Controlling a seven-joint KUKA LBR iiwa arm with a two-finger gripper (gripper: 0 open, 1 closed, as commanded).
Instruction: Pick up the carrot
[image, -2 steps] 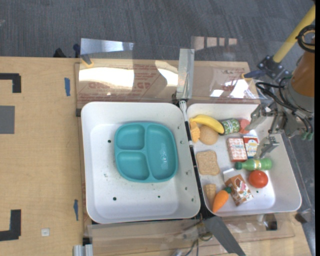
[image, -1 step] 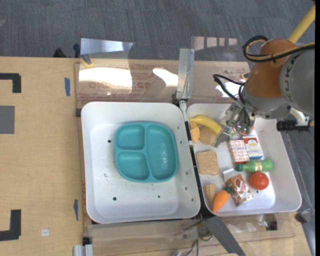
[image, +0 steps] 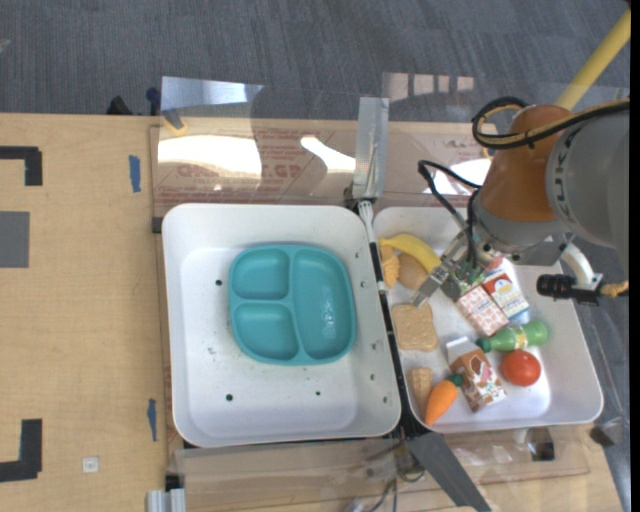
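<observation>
The small orange plastic carrot with a green top (image: 441, 400) lies at the near edge of the right-hand shallow white bin (image: 577, 395), next to a little tan bread piece (image: 421, 381) and a red-brown juice carton (image: 479, 379). The end effector (image: 436, 283) hangs farther back in that bin, above a square slice of toast (image: 414, 326) and beside a yellow banana (image: 412, 251); whether it is open or closed I cannot tell. A teal divided plate (image: 293, 303) sits in the left white bin (image: 190, 300).
</observation>
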